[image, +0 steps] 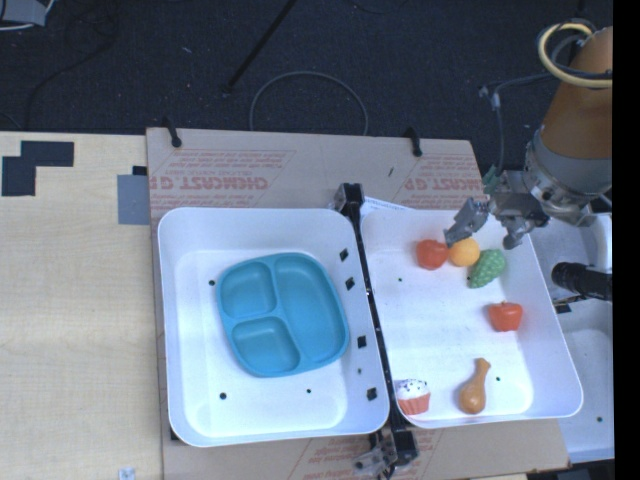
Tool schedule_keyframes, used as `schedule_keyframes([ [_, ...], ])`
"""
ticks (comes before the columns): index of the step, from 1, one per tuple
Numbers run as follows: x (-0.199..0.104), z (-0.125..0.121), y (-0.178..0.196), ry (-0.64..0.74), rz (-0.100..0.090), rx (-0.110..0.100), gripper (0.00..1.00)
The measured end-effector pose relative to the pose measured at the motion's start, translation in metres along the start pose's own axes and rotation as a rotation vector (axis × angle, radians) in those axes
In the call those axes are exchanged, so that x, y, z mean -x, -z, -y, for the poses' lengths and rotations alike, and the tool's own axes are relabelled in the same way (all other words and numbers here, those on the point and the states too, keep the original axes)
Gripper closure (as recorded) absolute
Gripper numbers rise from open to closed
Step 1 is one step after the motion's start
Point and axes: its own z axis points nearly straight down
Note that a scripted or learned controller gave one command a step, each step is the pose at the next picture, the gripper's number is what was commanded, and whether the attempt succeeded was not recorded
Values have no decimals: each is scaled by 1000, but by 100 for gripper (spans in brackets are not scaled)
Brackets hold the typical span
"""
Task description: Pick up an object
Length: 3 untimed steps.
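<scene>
My gripper hangs open over the far right part of the right bin, its two fingers spread with nothing between them. Just below it lie a red tomato, an orange ball and a green bunch of grapes, close together. A red pepper sits further toward the front right. A chicken drumstick and a cupcake lie near the bin's front edge.
The left bin holds a blue divided plate. A black divider clip strip runs between the two bins. The grey arm with its orange band rises at the upper right.
</scene>
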Motion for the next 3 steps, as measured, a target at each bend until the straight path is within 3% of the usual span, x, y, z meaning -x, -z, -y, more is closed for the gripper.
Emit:
schedule_keyframes([
  [1,0,-2,7,2,1,12,0],
  [3,-1,-3,-99,1,1,9,0],
])
